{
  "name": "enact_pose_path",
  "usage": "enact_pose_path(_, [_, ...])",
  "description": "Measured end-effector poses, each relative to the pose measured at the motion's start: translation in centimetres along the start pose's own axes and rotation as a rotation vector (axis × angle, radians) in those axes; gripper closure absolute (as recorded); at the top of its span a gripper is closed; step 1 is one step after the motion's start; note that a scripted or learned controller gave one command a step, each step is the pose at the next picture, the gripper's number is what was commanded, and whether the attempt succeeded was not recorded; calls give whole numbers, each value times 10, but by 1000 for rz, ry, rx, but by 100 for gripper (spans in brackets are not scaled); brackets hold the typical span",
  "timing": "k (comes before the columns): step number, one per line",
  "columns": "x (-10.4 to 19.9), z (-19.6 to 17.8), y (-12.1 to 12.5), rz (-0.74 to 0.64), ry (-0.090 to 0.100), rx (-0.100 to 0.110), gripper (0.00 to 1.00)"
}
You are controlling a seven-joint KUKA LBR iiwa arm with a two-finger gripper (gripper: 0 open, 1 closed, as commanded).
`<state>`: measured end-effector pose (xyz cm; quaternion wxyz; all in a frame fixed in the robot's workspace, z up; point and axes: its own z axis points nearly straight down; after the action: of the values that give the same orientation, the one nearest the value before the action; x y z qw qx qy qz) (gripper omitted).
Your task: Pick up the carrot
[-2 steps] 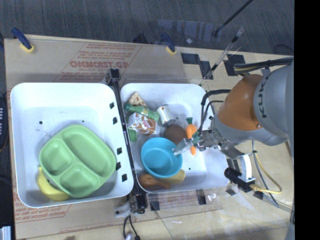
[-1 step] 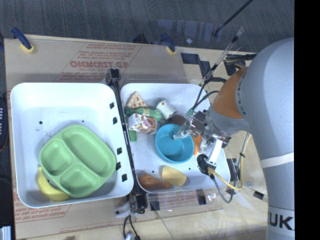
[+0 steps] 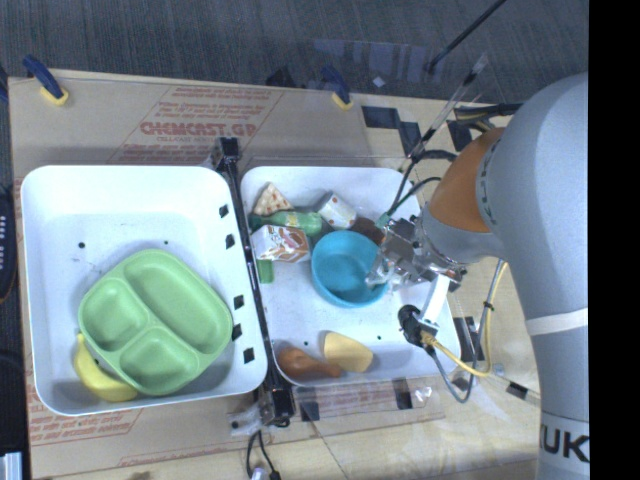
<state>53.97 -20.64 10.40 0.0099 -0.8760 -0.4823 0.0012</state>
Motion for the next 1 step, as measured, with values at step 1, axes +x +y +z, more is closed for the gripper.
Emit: enact_pose_path(1, [0, 2, -1, -1, -1, 3, 0])
